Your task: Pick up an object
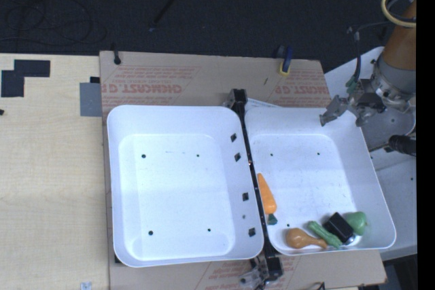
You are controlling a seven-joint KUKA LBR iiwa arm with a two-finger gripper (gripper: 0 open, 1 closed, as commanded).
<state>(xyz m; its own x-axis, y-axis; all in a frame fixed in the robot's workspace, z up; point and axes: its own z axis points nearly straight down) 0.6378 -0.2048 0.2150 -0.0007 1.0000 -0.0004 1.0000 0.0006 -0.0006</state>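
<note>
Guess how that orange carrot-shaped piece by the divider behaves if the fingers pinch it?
The orange carrot looks smooth and tapered, so it may slip out toward its thin end. Its rounded body could roll if nudged. It lies against the right bin's left wall, leaving little room on that side.

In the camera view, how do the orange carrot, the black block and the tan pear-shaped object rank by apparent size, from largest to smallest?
1. Orange carrot, the longest.
2. Tan pear-shaped object.
3. Black block.
The last two look close in size, and the block partly overlaps the green pieces, so their order is unsure. All lie in the right bin.
</note>
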